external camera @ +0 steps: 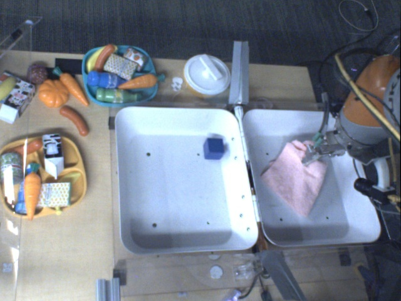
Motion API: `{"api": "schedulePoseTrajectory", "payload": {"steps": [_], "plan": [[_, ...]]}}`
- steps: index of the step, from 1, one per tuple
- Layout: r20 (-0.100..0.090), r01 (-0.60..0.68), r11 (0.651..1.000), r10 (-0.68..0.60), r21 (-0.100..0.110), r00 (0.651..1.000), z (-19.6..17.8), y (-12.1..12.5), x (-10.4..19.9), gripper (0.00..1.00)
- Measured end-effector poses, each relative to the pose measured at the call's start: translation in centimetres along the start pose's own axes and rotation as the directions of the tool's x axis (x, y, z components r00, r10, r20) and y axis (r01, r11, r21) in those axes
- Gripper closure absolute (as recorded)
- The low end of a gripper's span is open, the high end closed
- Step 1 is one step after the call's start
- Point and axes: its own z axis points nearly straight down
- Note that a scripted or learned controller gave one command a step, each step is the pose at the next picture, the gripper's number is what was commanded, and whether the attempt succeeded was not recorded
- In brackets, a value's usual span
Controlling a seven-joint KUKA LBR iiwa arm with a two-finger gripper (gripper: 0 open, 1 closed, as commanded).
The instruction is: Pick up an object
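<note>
A pink cloth [294,177] lies crumpled in the right bin [360,227], spread from its middle toward the upper right. A small blue cube [214,148] sits in the left bin [156,224], near its upper right corner. My gripper [316,150] is low over the right bin, at the upper right corner of the pink cloth and touching or just above it. The grey arm with its orange band [369,83] reaches in from the right.
A metal divider [239,74] runs up between the bins. Left of the bins are a blue bowl [119,74] and a yellow tray [44,177], both holding toy food, with loose toy vegetables nearby. A white lidded tub [207,75] stands behind the left bin.
</note>
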Motion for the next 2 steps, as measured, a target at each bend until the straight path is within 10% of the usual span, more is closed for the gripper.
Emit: {"api": "schedulePoseTrajectory", "payload": {"steps": [2], "plan": [[0.012, 0.252, 0.968, -0.252, -0.017, 0.968, 3.34, 1.48, -2.64, 0.00]]}}
